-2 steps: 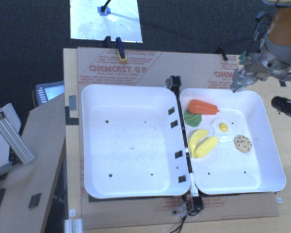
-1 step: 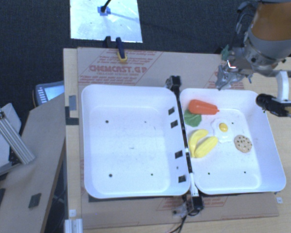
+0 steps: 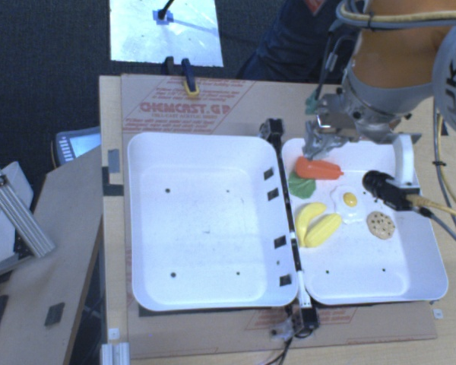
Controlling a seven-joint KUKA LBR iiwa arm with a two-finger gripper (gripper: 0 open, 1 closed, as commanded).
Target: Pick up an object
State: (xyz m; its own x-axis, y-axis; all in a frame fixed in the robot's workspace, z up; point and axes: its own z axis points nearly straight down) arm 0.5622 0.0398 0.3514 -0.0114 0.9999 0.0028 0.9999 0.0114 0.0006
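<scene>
Two shallow white bins sit side by side on a bench, seen from above at a slant. The left bin (image 3: 205,219) holds nothing visible beyond small dark marks on its floor. The right bin (image 3: 380,276) carries all the loose objects, grouped in its upper-left portion.

The grey arm with its orange band (image 3: 406,33) enters from the right and reaches down over the far left part of the right bin. Its gripper (image 3: 317,152) hangs directly above the orange toy carrot (image 3: 319,169), with the fingertips at or touching the carrot's upper edge. Whether the fingers are apart or closed cannot be told, since the wrist body hides their spacing, and the carrot is not seen between them.

The carrot lies roughly level, its green leafy end (image 3: 302,185) pointing down-left toward the divider between the bins. Just below it lie yellow toy bananas (image 3: 318,224). To their right, near the carrot's tip, rests a toy fried egg (image 3: 349,201), white with a yellow yolk. A round brown cookie (image 3: 380,224) lies just beside the egg, lower right. A black fixture (image 3: 385,188) with a yellow cable projects over the bin just above the cookie.
</scene>
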